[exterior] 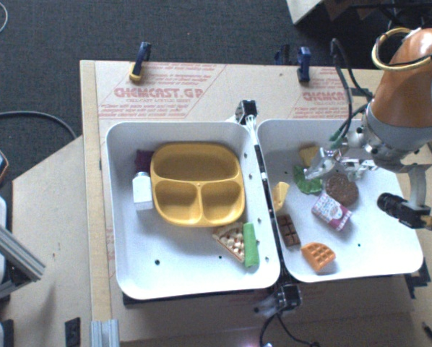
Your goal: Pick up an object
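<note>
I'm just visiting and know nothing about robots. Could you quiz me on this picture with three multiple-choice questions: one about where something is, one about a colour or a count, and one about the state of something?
1. Where does the yellow divided tray lie?
A. in the left bin
B. in the right bin
C. on the floor

2. How many compartments does that tray have?
A. two
B. three
C. five

3. How does the waffle piece in the right bin stand to the gripper?
A. clamped in it
B. hanging under it
C. lying on the bin floor, apart from it

Answers:
1. A: the tray sits in the left bin, beside a small white bottle.
2. B: one long section at the top and two below it.
3. C: the waffle lies near the bin's front edge, while the gripper is at the far side over the green item.
</note>
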